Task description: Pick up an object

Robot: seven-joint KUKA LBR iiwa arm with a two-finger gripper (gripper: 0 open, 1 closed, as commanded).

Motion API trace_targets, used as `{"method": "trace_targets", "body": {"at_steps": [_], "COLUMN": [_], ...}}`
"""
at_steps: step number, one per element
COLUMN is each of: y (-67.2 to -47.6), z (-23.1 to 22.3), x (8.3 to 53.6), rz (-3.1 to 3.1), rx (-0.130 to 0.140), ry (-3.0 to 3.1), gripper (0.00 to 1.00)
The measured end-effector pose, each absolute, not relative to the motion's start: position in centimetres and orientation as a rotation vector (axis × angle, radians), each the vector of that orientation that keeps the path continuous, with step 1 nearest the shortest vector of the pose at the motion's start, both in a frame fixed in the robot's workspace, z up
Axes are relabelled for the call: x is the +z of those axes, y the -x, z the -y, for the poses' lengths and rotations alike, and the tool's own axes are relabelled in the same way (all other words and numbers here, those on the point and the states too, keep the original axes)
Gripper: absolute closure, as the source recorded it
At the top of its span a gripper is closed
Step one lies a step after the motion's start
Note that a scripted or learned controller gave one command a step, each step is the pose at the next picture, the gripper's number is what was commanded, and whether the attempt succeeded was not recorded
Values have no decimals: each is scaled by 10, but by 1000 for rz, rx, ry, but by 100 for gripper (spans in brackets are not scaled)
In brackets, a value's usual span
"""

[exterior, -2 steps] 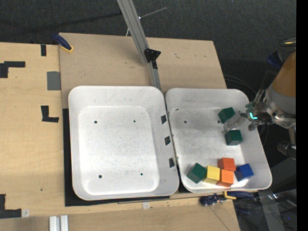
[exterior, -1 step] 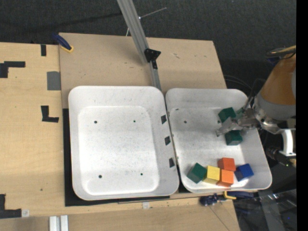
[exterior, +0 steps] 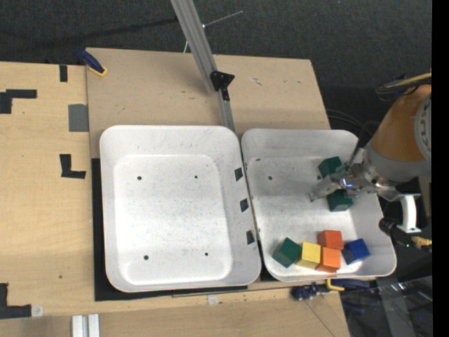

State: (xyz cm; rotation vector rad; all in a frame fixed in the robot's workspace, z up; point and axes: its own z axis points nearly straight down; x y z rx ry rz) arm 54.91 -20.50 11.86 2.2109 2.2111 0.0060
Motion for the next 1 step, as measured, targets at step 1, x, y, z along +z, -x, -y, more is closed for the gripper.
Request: {"method": "trace_targets", "body": {"at_steps": [1], "y": [-550], "z": [205], "x": [127], "rz": [-2210], "rx": [5], "ry": [-2209], "gripper": [100]}}
